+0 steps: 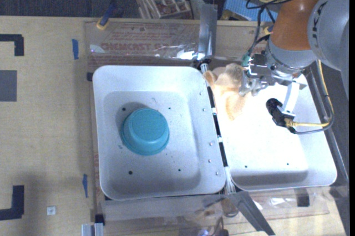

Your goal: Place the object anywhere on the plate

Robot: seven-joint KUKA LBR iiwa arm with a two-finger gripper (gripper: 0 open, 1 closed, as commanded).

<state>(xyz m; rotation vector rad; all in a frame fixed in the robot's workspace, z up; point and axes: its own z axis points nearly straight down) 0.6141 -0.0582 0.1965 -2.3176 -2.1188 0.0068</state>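
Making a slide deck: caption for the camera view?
End effector over right bin near an orange object; blue plate in left bin.

I see a round turquoise plastic plate (145, 130), plain and unpatterned, in the shallow white left bin (111, 85), whose floor is flecked with small dark specks. The white right bin (277, 168) holds a pale peach-orange soft object (227, 82). The table (44, 118) is light tan wood, marked with black squares and blue tape strips.
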